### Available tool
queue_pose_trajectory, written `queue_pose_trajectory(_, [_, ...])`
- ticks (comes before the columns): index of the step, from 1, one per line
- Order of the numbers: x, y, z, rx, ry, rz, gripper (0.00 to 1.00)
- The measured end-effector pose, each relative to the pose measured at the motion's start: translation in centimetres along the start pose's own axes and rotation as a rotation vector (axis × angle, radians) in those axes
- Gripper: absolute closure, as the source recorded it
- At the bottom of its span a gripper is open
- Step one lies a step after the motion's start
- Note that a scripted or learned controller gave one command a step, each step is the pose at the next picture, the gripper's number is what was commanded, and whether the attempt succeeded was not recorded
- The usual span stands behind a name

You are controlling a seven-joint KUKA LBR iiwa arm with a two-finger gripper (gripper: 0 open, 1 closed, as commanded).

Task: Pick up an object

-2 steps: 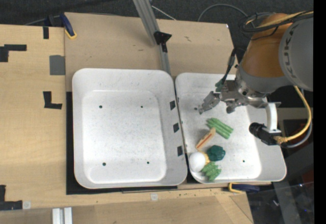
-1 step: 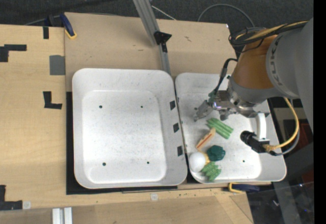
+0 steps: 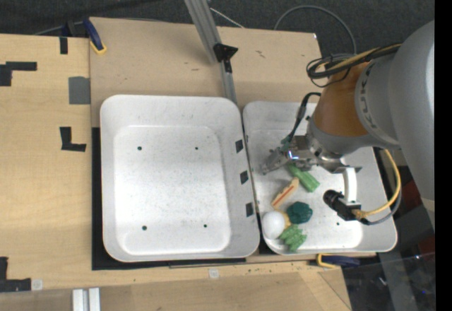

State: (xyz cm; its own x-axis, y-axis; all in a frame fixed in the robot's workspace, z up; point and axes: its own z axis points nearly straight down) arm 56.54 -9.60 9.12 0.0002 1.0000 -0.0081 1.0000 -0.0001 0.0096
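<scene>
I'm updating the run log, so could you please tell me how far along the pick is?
Done: the arm has reached into the right bin, and the claw sits low over its floor. In hand: nothing visibly gripped. Left: the grasp and lift. The white ball, orange stick and dark green piece lie loose.

The arm [image 3: 395, 97] hides the right bin's [image 3: 258, 134] far corner

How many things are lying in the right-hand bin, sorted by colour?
Light green: 2, a stick-shaped piece and a knobbly piece
Dark green: 1, a rounded lump
Orange: 1, a thin stick
White: 1, a ball
Total: 5
</scene>
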Motion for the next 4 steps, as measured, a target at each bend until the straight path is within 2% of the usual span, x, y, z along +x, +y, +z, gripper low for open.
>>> queue_pose_trajectory(1, [0.0, 0.3, -1.5, -0.01, -0.002, -0.001, 1.0])
queue_pose_trajectory(2, [0.0, -0.5, -6.3, 0.007, 0.008, -0.001, 1.0])
queue_pose_trajectory(4, [0.1, 0.1, -17.7, 0.005, 0.007, -0.002, 1.0])
